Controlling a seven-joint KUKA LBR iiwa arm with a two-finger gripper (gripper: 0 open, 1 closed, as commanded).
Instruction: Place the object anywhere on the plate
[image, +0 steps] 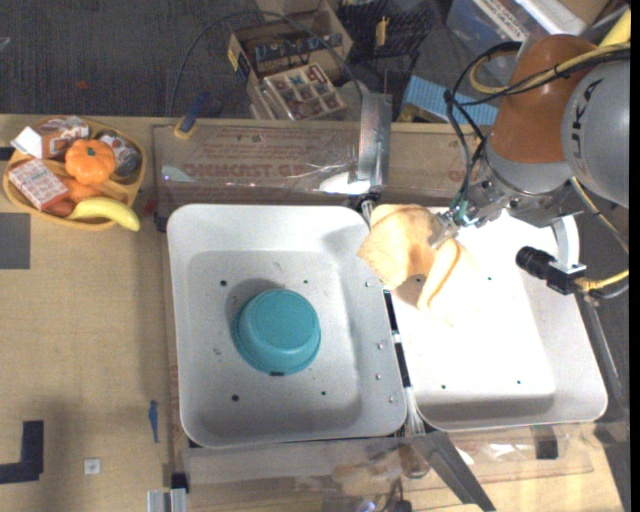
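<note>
A teal round plate (278, 330) lies in the middle of the left white bin (200, 250). A tan and yellow taco-like object (400, 255) hangs tilted over the divider between the two bins, at the right bin's (520, 360) upper-left corner. My gripper (443, 232) comes down from the upper right and is shut on the object's right upper edge. The object is up and to the right of the plate, apart from it.
A wicker basket (20, 190) with a toy pumpkin, a banana and boxes stands on the bench at the far left. A cardboard wall (260, 165) runs behind the bins. A black cable fitting (540, 265) juts over the right bin.
</note>
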